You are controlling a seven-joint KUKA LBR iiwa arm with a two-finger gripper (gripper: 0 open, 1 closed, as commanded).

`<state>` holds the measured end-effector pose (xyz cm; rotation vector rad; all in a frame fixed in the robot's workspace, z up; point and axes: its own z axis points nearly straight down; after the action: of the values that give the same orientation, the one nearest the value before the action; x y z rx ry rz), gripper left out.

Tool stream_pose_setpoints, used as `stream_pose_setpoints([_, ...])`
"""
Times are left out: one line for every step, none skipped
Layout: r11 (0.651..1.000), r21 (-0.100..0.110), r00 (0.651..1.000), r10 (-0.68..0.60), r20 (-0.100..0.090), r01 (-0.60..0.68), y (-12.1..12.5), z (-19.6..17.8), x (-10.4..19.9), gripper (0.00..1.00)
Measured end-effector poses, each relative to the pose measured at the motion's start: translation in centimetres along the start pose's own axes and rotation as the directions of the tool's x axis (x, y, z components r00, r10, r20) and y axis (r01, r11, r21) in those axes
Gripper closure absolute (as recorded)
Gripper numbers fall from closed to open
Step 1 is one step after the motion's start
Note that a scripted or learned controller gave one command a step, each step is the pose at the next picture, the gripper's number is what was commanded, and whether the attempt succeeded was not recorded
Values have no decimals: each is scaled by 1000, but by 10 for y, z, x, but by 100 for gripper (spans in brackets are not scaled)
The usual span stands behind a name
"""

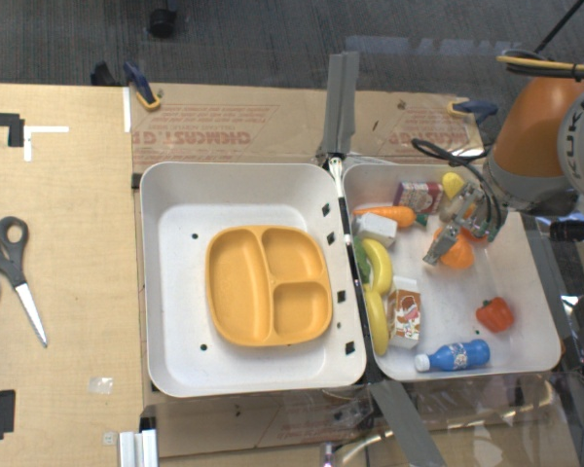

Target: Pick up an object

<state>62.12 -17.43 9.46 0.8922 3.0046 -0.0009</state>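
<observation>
My gripper [444, 247] hangs over the upper middle of the right bin [535, 290], pointing down and to the left. An orange object [460, 252] lies right against its tip; I cannot make out whether it is gripped or just lying beside it. To the left are a carrot [389, 214] and a white block [377, 228]. A red pepper [494, 313] sits lower right of the gripper, and a blue bottle [455, 356] lies by the front wall.
Two bananas [375, 266] and a snack packet [405, 316] lie along the right bin's left side. A yellow piece [453, 183] and a small packet [419, 196] sit at its back. The left bin [170, 261] holds a yellow divided plate [270, 285]. Scissors [15, 270] lie far left.
</observation>
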Motion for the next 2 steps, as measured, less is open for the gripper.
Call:
stream_pose_setpoints([1000,0,1000,-4,5,4,2,-11,-1,100])
stream_pose_setpoints([988,1,988,-153,-2,153,-2,-201,39,100])
